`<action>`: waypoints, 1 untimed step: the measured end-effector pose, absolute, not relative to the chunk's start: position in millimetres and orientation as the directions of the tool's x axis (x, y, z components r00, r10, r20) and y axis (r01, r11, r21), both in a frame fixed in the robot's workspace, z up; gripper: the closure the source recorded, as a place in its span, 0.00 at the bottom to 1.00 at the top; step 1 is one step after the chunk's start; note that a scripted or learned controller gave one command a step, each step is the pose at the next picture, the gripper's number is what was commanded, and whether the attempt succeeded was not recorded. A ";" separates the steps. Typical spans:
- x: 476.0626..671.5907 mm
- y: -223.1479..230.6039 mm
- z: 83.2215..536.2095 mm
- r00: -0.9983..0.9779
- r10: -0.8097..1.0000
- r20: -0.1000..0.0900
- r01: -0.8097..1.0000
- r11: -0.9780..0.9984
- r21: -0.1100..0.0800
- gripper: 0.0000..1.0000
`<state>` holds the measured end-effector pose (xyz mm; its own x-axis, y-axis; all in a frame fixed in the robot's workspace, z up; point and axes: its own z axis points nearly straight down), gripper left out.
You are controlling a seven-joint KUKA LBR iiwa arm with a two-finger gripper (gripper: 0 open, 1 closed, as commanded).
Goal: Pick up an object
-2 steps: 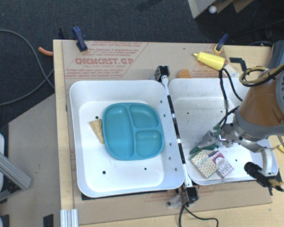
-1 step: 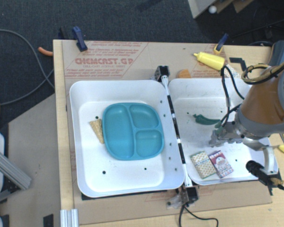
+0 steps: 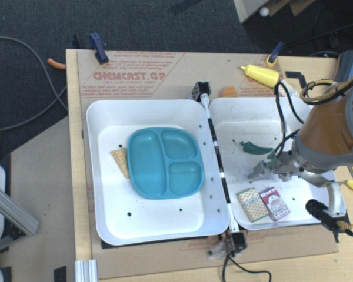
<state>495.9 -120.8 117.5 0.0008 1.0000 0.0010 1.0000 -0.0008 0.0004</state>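
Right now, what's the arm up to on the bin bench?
The KUKA arm reaches in from the right over the right bin, its tool low near the bin floor. It sits between a green object behind it and two small packets in front: a checkered one and a red-and-white one. Nothing is visibly between its fingers, so no pick yet. In the left bin, a teal divided plate lies over a tan cracker-like piece, untouched.

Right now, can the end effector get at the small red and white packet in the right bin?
Probably yes. The end effector hangs in the right bin just above the red and white packet, with bare bin floor between. A checkered packet touches its left side.
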 end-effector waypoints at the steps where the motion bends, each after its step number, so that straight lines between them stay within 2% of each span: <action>1: 535.1 -158.5 84.4 0.001 1.000 -0.001 1.000 -0.001 0.001 0.00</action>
